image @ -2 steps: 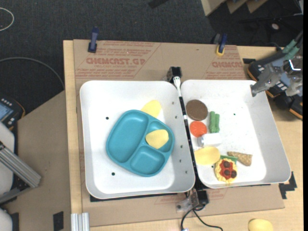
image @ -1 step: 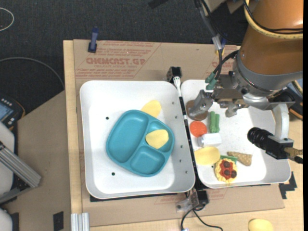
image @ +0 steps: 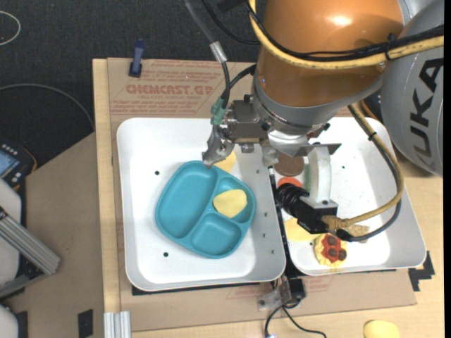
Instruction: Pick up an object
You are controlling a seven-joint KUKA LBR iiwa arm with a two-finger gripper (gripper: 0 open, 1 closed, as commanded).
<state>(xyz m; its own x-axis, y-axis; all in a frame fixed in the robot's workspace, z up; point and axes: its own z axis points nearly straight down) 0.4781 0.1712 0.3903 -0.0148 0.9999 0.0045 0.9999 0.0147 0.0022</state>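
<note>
nearest the camera, a cardboard-brown bench point(image: 176, 90) bears two glossy white bins; the left bin point(image: 137, 210) holds a smooth teal divided plate point(image: 190, 210) with a pale yellow chip point(image: 230, 202) in one compartment. farther back, the gripper point(image: 215, 153) touches the plate's far rim, whether apart or together i cannot tell, under the orange wrist band point(image: 324, 41).

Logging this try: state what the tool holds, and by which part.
Cannot be told: the tool sits at the blue tray's upper rim, with no clear grip visible.
</note>
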